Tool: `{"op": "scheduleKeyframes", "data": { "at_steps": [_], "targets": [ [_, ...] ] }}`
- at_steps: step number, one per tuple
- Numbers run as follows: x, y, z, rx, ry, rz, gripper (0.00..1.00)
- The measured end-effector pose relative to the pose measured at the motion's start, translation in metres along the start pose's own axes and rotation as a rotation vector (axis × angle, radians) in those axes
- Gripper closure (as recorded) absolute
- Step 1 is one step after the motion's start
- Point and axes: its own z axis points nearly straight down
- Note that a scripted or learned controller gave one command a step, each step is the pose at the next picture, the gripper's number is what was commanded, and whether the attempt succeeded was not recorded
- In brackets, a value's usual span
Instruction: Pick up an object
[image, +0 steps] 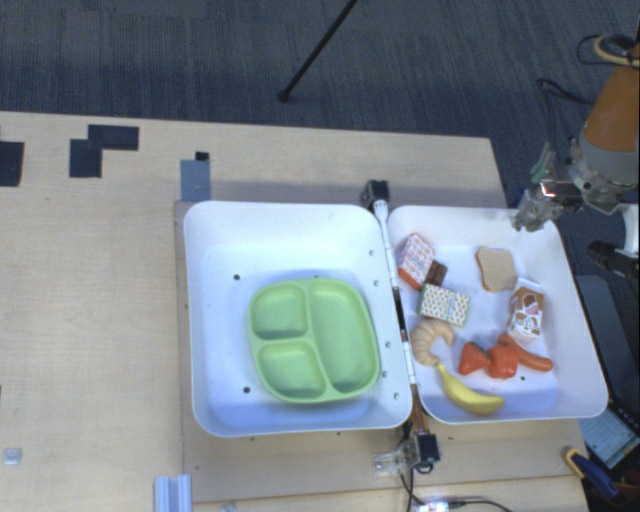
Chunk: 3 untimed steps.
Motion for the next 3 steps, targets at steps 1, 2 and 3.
{"op": "scheduleKeyframes", "data": {
  "at_steps": [1, 2, 3],
  "targets": [
    [0.000, 0.000, 0.083, -0.001, 0.000, -0.001, 1.00],
    [0.000, 0.000, 0.053, 0.000, 0.000, 0.000, 1.00],
    [0.000, 0.000, -0.002, 0.000, 0.000, -0.001, 1.00]
  ]
}}
